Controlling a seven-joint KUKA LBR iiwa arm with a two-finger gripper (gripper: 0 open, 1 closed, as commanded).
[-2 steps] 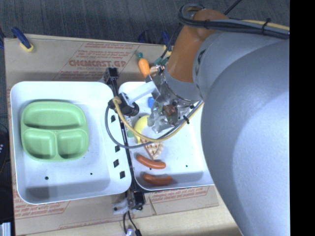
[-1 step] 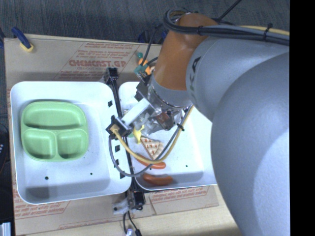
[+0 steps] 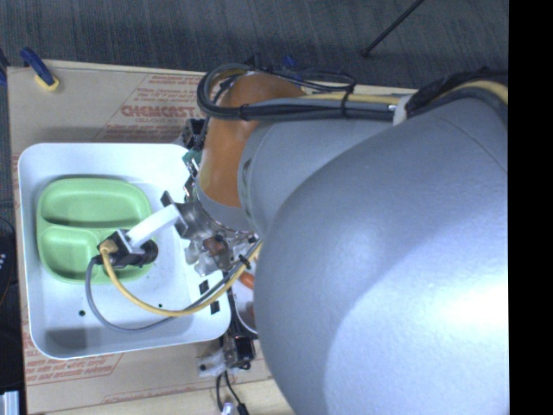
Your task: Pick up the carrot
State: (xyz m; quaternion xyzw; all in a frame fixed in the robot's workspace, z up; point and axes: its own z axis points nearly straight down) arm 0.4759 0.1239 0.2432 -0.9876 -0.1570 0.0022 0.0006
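The grey arm [image 3: 380, 258] covers the right bin and most of the view. Its orange band [image 3: 226, 158] sits above the wrist at the left bin's right wall. The gripper [image 3: 206, 253] hangs below the band, over the right side of the left bin [image 3: 52, 335]. A small orange patch [image 3: 248, 277] peeks out just right of the gripper, at the seam between the bins. It may be the carrot, but the arm hides most of it. I see nothing held by the gripper.
A green two-compartment tray [image 3: 82, 210] lies in the left half of the left bin. A white bar with a black tip [image 3: 138, 247] and a looping yellow cable [image 3: 130, 296] reach from the wrist over the tray's edge. A blue and yellow clamp [image 3: 39, 67] sits at the bench's far left corner.
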